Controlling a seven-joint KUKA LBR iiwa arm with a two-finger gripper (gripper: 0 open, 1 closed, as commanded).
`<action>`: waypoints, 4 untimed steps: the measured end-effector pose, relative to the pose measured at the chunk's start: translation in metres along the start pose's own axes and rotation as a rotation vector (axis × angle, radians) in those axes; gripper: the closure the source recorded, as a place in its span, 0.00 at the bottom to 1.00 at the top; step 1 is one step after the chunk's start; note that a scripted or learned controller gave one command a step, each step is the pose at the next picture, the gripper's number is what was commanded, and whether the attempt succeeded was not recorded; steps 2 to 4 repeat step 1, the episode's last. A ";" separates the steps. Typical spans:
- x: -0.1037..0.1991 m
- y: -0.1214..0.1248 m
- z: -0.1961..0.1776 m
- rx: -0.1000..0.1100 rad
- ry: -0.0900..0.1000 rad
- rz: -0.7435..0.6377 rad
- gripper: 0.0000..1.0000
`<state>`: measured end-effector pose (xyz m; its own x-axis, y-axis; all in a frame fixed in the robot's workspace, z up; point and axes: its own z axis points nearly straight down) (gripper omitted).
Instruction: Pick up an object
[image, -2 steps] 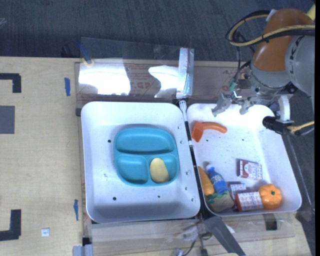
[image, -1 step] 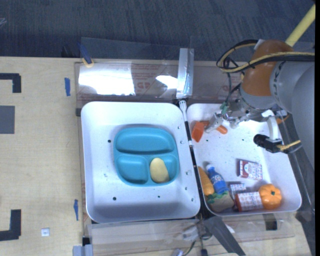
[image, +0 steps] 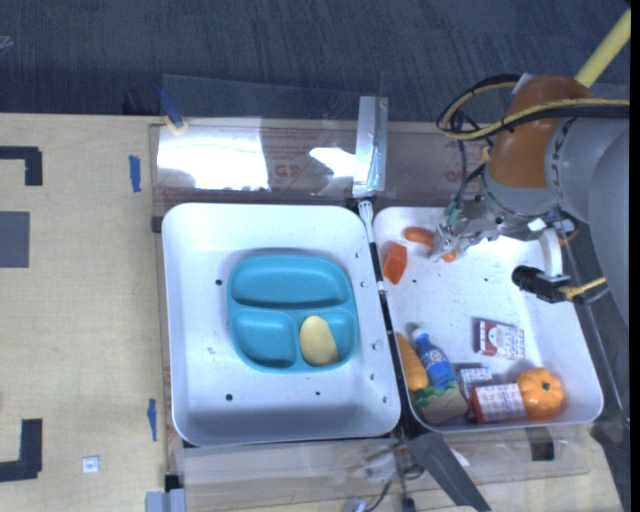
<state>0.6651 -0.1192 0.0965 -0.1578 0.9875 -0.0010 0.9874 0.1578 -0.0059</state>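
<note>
Currently: gripper low over the right bin's far-left corner.

Gripper state: opening width cannot be told; nothing is visibly held. Its tip sits just beside a small orange piece, with an orange-red piece near it against the bin's left wall. Near-side contents: blue bottle, red-and-white box, can, orange pumpkin. Left bin: blue divided tray with a yellow item in its near-right compartment.
</note>
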 end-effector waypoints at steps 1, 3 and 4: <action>0.053 0.009 -0.090 -0.002 0.003 0.058 1.00; 0.053 0.009 -0.090 -0.002 0.003 0.058 1.00; 0.053 0.009 -0.090 -0.002 0.003 0.058 1.00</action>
